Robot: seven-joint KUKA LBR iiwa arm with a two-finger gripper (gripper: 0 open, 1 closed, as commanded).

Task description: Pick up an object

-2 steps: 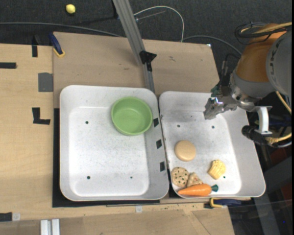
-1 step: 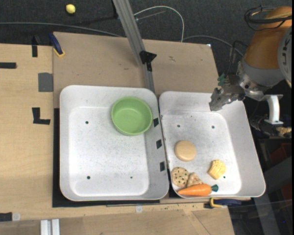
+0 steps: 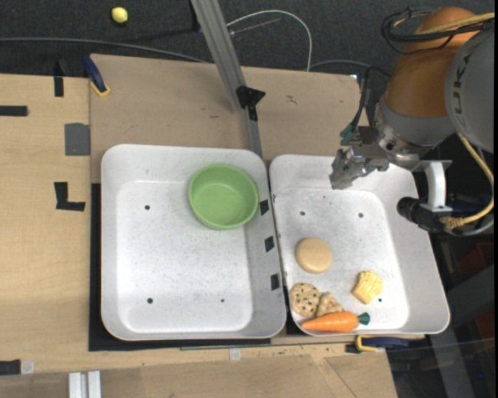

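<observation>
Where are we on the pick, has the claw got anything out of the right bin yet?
Nothing looks picked yet. The claw sits over the far edge of the right bin with no object between its fingers. The round bun, cookie, carrot and yellow piece all lie on the bin floor. Reaching down, grasping and lifting are all left.

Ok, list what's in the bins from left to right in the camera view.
Green bowl → cookie → round bun → carrot → yellow piece.
</observation>
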